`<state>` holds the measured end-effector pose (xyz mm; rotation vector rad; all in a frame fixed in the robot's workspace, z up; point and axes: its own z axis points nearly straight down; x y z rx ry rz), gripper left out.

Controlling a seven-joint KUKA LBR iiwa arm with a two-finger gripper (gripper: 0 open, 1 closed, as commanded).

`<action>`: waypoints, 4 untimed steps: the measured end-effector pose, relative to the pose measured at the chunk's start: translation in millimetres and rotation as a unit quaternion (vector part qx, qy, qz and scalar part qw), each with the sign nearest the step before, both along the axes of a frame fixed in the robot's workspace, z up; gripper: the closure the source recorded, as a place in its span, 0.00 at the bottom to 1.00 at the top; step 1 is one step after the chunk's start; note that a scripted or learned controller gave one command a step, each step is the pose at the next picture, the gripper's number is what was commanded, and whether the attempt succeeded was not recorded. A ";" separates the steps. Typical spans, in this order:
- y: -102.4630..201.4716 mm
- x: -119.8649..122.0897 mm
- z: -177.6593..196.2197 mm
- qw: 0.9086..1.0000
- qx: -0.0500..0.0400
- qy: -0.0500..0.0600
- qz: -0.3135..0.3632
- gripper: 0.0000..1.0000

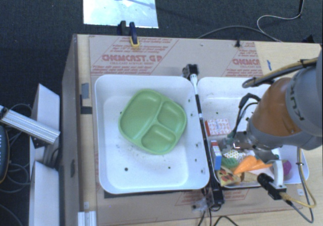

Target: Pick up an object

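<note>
My gripper [236, 145] is low in the right bin [222, 94], under the grey arm and its orange band [272, 109]. It hangs over a cluster of small objects at the bin's front. Beside it lie a red-and-white patterned box [218, 127], a blue item [217, 157], a white ball with green dots [231, 156], an orange carrot-shaped toy [251, 164], a yellow packet [228, 176] and a purple item [287, 169]. The arm hides much of the bin's right half. I cannot see whether anything is held.
The left bin [108, 134] holds a green divided plate [153, 120], tilted slightly. A black divider bar [200, 119] runs between the two bins. Cables [298, 200] trail from the arm at the front right.
</note>
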<state>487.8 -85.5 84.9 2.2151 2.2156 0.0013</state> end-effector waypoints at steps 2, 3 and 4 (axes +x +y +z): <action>-30.6 136.7 0.1 1.000 0.002 0.002 0.002 0.00; -32.8 181.6 0.1 1.000 0.002 0.002 0.003 0.00; -7.1 181.3 -0.3 1.000 0.003 0.002 0.003 0.00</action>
